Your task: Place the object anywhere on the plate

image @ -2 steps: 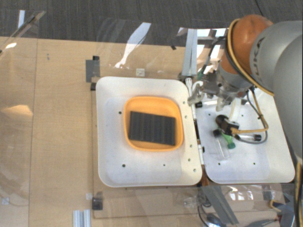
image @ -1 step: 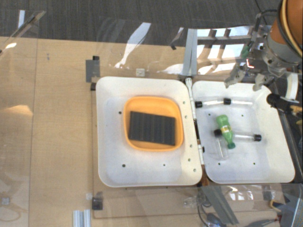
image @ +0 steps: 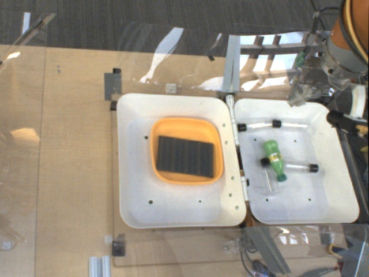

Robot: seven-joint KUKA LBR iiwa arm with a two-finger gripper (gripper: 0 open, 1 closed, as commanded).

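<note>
Dark carpet lies behind a pale wooden desk (image: 57, 154) that carries two shallow white bins side by side. Left bin (image: 132, 201): an orange plate (image: 158, 133) sits near its middle, with a dark ribbed rectangle (image: 185, 156) lying on it. Right bin (image: 340, 201): a small green bottle (image: 273, 159) lies on its side near the centre, crossed or touched by clear tubes with black caps (image: 300, 167); a further clear tube (image: 259, 124) lies toward the far wall. Which of these is the object to move cannot be told for certain; the bottle is the most graspable.

The arm (image: 354, 22), with its orange band, hangs over the far right corner of the right bin. The tool (image: 302, 88) sits at that bin's far rim, well apart from the bottle; whether it is released or clenched cannot be told, and nothing is seen held in it.

Judged step: approach and pick. To do it well, the tool should descend squarely over the bottle's body, fingers set across its narrow width and clear of the neighbouring tubes, then lift fully above the shared bin walls before crossing to the plate.
</note>
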